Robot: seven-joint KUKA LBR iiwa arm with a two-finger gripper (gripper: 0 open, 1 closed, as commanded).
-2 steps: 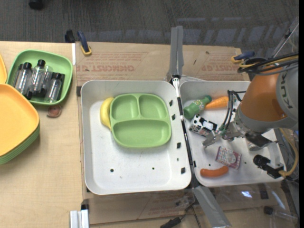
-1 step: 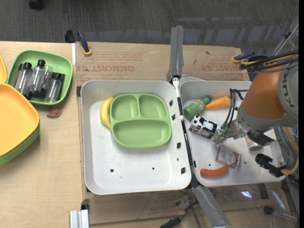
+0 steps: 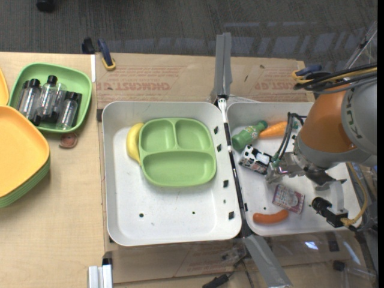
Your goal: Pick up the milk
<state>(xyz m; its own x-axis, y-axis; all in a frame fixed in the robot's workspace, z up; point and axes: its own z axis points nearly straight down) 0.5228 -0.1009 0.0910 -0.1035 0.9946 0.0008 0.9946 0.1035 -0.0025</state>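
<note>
The milk [image 3: 255, 159] is a small carton with black and white cow patches. It lies on its side in the right bin [image 3: 336, 233], near the bin's left wall. My gripper [image 3: 279, 171] hangs low over that bin, just right of the carton and touching or nearly touching its right end. The grey wrist and the orange band [image 3: 324, 131] rise behind it and hide the gripper's tips. No part of the carton shows inside the gripper.
In the right bin lie a green bottle [image 3: 247, 134], a carrot [image 3: 277, 129], a pink packet [image 3: 288, 198] and an orange sausage [image 3: 271, 217]. The left bin [image 3: 174, 221] holds a green divided plate [image 3: 177, 150] over a yellow object [image 3: 133, 141]. Orange plates [image 3: 21, 155] and a green tray of bottles [image 3: 51, 98] sit far left.
</note>
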